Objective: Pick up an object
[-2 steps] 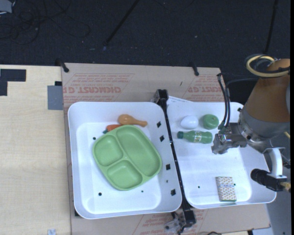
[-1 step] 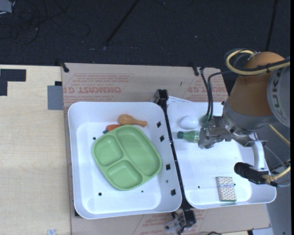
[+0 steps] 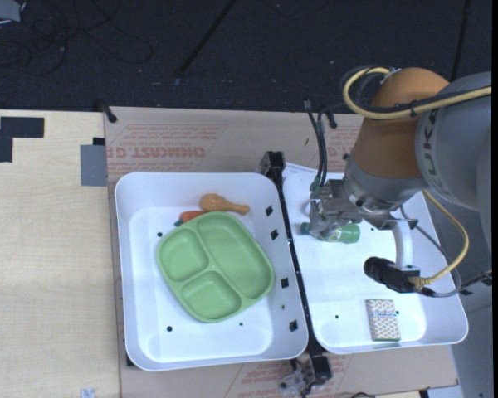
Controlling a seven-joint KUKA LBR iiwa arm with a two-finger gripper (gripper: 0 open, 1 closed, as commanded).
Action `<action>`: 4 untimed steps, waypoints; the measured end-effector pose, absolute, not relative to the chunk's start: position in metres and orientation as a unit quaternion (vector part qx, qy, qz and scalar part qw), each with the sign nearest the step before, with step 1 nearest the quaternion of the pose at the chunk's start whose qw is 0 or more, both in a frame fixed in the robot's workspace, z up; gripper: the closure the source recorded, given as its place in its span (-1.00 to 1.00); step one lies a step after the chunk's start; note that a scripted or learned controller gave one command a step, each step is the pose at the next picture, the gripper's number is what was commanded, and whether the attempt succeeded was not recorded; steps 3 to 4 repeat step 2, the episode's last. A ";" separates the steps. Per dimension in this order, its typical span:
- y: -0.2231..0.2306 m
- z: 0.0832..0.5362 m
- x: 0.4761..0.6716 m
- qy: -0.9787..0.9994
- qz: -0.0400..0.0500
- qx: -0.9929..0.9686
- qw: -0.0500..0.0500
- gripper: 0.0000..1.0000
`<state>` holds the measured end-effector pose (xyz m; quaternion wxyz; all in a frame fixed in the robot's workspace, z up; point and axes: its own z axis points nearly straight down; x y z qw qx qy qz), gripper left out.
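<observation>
My gripper (image 3: 321, 225) reaches down into the right bin (image 3: 349, 338) near its upper left part. A small green object (image 3: 346, 234) lies right beside the fingertips, touching or nearly touching them; whether it sits between the fingers is hidden. Lower in the same bin rests a small pale packet with a dotted pattern (image 3: 383, 319). The left bin (image 3: 141, 305) holds a green divided plate (image 3: 215, 265), with an orange chicken-leg-shaped toy (image 3: 221, 204) and a bit of a red-orange item (image 3: 189, 216) at the plate's upper edge.
The two bins sit side by side on brown cardboard (image 3: 191, 143), joined by a black clip strip (image 3: 284, 247). A pale wooden bench top (image 3: 41, 264) extends to the left. Bare white floor lies in the right bin's lower left.
</observation>
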<state>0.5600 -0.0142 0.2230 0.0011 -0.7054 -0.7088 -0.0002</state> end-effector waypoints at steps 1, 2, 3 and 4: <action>0.032 0.216 0.582 -0.709 0.000 -0.706 0.001 1.00; 0.091 0.213 0.591 -0.709 0.000 -0.705 0.002 1.00; 0.091 0.213 0.591 -0.709 0.000 -0.705 0.002 1.00; 0.091 0.213 0.591 -0.709 0.000 -0.705 0.002 1.00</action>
